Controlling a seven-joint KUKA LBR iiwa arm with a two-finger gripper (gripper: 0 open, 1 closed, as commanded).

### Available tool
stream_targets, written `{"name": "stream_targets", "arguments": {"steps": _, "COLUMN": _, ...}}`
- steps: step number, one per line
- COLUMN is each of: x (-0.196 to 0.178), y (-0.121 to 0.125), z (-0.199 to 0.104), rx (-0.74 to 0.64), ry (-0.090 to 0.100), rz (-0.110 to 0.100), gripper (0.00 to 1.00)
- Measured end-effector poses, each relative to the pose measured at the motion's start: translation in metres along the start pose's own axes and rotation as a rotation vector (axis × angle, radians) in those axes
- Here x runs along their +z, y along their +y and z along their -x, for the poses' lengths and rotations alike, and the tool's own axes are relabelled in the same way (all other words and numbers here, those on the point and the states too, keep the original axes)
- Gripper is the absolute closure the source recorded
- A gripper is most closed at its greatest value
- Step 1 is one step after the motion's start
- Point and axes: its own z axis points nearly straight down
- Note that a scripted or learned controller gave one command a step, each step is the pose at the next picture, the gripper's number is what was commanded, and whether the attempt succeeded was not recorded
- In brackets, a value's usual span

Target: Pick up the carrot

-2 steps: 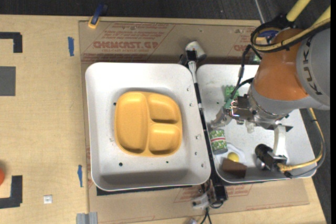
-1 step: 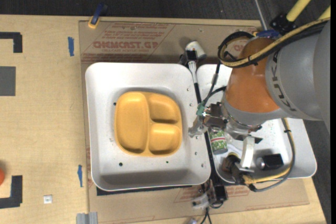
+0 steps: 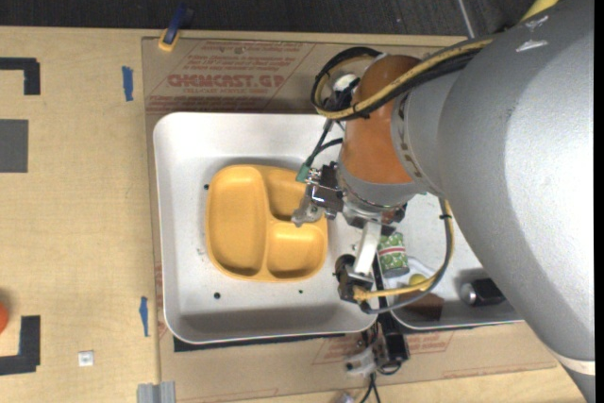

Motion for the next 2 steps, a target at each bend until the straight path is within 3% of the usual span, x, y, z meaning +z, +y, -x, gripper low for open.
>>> {"name": "stream_targets", "arguments": {"steps": 1, "x": 0.0137, "y": 0.006, "z": -0.0048, "rx": 0.01, "ry": 0.003, "rz": 0.001, "gripper": 0.0}}
{"name": "stream_targets", "arguments": {"steps": 2, "x": 0.0163, "y": 0.0016, "z": -0.0019, "rx": -0.101, "ry": 0.003, "rz": 0.002, "gripper": 0.0}}
